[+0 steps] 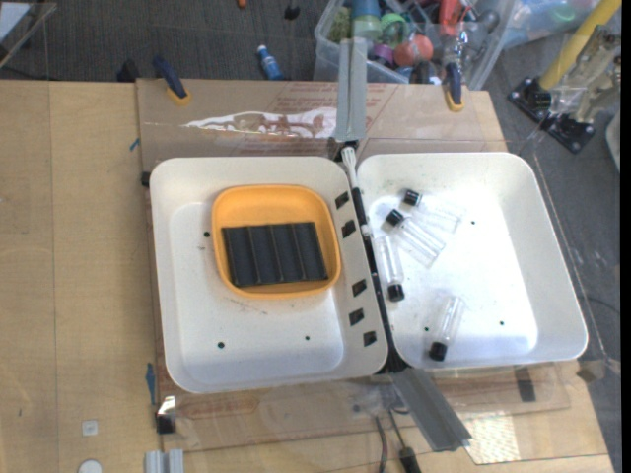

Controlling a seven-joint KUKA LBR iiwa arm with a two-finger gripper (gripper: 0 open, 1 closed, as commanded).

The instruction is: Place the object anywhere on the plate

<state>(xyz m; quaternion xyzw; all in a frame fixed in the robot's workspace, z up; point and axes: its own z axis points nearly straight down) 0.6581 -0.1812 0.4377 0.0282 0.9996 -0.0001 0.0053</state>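
An orange plate (229,208) sits in the left white bin (187,294), with a dark ridged rectangular block (274,254) lying on it. In the right white bin (532,254) lie several clear plastic vials with black caps: two near the top left (422,227), one along the divider (390,270), one near the front (444,327).
A grey upright post (348,92) stands behind the bins at the divider. A clear tub of colourful toys (424,13) sits beyond the bench at the back. Small blue clamps (173,85) hold the back board. Bare wood bench lies to the left.
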